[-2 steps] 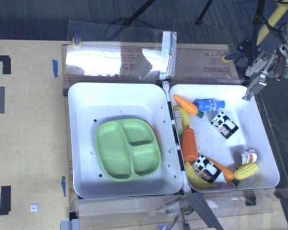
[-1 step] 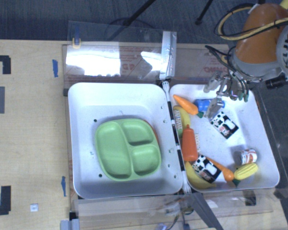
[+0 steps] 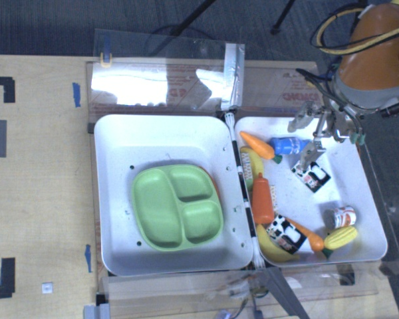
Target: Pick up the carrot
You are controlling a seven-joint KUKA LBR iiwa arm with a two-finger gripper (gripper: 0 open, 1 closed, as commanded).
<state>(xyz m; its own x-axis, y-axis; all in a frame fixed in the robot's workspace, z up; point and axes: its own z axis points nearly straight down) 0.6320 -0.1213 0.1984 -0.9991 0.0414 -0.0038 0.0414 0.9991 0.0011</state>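
A banana [image 3: 274, 250] lay along the front edge of the right bin [image 3: 376, 241], nearest me. The carrot [image 3: 257, 145] sat near that bin's back left corner, touching a blue bottle [image 3: 287, 145]. The gripper [image 3: 317, 140] hung just beside the bottle, fingers apart, holding nothing.

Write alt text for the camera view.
The gripper hovers over the right bin, beside a carrot and a blue bottle among cluttered toy foods. The left bin holds a green divided plate.
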